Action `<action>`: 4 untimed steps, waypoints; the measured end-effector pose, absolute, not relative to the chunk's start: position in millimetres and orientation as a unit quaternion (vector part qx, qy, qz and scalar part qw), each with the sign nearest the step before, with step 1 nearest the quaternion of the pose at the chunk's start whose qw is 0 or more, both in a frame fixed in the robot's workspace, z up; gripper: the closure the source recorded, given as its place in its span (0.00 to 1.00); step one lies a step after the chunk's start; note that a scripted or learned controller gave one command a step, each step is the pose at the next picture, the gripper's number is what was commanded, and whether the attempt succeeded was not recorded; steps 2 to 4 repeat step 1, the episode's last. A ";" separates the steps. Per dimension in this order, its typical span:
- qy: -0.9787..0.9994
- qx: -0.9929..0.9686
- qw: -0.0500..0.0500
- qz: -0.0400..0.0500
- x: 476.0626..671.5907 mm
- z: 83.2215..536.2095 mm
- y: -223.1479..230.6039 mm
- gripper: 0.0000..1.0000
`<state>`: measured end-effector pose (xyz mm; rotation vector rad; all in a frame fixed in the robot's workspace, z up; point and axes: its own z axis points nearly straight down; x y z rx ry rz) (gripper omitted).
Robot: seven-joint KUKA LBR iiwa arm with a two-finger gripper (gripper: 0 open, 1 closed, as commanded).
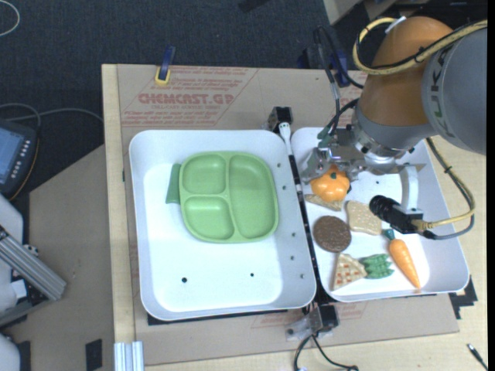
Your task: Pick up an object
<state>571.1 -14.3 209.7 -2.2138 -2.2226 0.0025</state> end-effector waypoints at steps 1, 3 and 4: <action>-0.709 -0.705 0.003 0.000 546.0 209.9 40.5 1.00; -0.709 -0.705 0.003 0.000 546.0 209.9 40.5 1.00; -0.709 -0.705 0.003 0.000 546.0 209.9 40.5 1.00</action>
